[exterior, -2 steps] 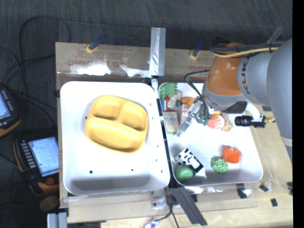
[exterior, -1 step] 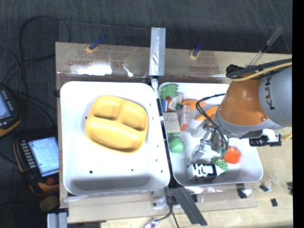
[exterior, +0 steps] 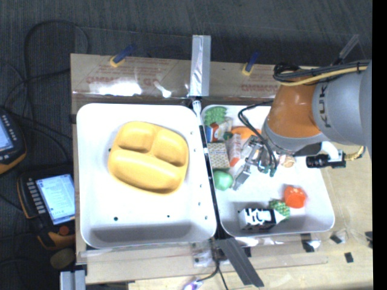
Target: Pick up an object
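Nearest, along the front wall of the right bin [exterior: 314,225]: a black-and-white toy [exterior: 259,217], blocky and glossy, touching a small green knobbly piece [exterior: 280,208], with a red-orange rounded toy [exterior: 294,196] just behind. Further back, near the divider: a green ball [exterior: 222,180], smooth and round, lying just left of and slightly below the claw [exterior: 251,165], close but apart. Hard to tell whether the claw stands wide or narrow; metallic fingers angled down toward the ball, nothing seen between them. Behind that, a clutter of a patterned box [exterior: 217,156], a white tube [exterior: 234,145] and a green leafy piece [exterior: 214,116] at the far corner. Left of the divider, in the left bin [exterior: 91,222]: a big yellow lumpy plastic form [exterior: 148,156], matte and rounded. Beyond, bare brown desk [exterior: 145,74] with blue clips.
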Controlling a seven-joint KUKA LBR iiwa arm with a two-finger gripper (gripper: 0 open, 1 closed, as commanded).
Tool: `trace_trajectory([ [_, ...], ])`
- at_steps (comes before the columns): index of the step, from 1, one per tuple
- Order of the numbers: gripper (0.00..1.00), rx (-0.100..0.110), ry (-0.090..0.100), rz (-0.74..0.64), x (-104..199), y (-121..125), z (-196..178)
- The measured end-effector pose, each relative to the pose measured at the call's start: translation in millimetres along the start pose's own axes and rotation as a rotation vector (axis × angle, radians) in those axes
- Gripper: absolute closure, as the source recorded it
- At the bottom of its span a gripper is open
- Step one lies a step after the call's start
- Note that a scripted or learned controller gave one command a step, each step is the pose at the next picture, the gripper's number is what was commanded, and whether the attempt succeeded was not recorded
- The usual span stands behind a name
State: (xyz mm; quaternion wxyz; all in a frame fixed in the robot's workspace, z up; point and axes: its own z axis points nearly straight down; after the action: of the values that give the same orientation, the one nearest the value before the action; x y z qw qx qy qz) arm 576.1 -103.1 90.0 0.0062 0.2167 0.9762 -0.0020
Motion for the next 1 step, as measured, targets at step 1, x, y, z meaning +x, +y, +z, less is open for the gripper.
trace_trajectory([
  [1, 0.0, -0.002, 0.002, 0.021, -51.9, 19.9, 1.5],
])
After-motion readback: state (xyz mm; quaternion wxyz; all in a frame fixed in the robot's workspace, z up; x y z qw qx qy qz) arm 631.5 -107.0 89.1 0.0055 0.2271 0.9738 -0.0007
